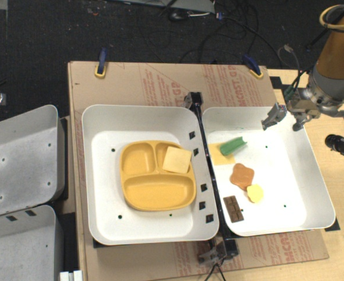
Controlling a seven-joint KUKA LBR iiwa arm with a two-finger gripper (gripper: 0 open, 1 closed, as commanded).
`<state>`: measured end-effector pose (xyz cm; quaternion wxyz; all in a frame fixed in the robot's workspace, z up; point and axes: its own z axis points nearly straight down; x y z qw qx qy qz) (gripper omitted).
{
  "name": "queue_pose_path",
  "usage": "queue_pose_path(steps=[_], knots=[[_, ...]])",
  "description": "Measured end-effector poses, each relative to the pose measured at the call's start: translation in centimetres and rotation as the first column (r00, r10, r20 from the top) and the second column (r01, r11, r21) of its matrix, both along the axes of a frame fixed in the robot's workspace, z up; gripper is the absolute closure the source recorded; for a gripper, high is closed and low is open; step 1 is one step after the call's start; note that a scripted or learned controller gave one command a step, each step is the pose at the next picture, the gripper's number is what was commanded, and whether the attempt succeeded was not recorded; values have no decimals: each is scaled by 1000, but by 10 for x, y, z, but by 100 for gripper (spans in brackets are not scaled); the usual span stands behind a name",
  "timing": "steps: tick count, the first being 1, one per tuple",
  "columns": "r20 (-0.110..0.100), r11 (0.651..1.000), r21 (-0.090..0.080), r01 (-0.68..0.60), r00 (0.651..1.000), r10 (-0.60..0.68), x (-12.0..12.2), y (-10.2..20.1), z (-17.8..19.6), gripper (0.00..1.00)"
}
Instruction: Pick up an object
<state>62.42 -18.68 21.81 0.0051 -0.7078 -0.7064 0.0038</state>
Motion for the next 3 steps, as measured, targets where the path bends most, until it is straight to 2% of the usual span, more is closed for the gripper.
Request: queue_pose_path(steps=[1, 3], knots=[[13, 1000, -3, -3, 1000, 3, 3, 1, 8, 0], [11, 1000, -2, -6, 1000, 6, 16, 8, -85, 0]])
